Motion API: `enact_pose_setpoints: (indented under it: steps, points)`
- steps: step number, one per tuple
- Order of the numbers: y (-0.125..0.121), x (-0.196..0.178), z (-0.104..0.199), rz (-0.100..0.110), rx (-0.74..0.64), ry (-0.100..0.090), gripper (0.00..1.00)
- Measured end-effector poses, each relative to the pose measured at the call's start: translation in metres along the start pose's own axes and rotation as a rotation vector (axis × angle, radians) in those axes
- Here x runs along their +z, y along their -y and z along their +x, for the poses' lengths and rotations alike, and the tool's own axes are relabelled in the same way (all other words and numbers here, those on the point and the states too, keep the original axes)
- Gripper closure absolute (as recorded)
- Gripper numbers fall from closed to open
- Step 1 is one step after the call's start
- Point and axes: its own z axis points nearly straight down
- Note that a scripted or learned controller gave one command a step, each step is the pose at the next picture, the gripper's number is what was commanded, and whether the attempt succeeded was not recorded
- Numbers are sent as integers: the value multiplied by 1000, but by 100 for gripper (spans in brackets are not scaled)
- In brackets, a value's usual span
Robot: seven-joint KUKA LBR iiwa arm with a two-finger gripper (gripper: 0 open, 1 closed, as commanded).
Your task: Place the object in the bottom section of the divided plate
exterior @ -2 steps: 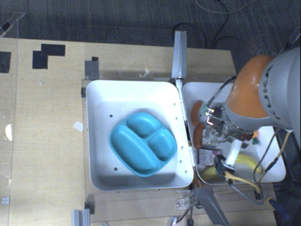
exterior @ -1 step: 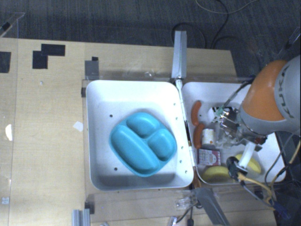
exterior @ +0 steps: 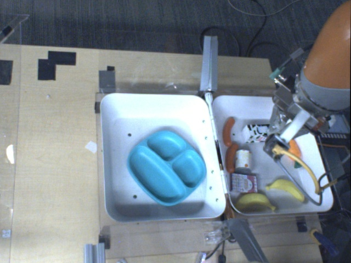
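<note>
From my remote station I saw the claw (exterior: 272, 144) hanging over the right bin (exterior: 323, 204), in that bin's upper middle; I could not tell how the claw stood. An orange, carrot-like piece (exterior: 294, 148) lay just right of the claw, and a black-and-white patterned item (exterior: 256, 131) just left of it. Further left, near the bin's left wall, lay a red sausage (exterior: 228, 128), a second one (exterior: 232, 155) below it, and a small white can (exterior: 242, 159) beside that. Along the bin's lower edge sat a small printed box (exterior: 244, 182) and two bananas (exterior: 255, 201) (exterior: 286, 189). The blue divided plate (exterior: 166, 166) rested in the left bin (exterior: 118, 201), well apart from the claw, its long bottom section bare. Both bins sat on the wooden surface (exterior: 55, 147).
</note>
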Motion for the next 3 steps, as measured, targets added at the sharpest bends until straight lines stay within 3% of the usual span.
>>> enact_pose_setpoints:
  steps: [1,2,3]
  points:
    - [32,109,21,3,4,2,100]
    - [69,175,56,4,118,3,100]
    - [-27,175,64,2,147,3,100]
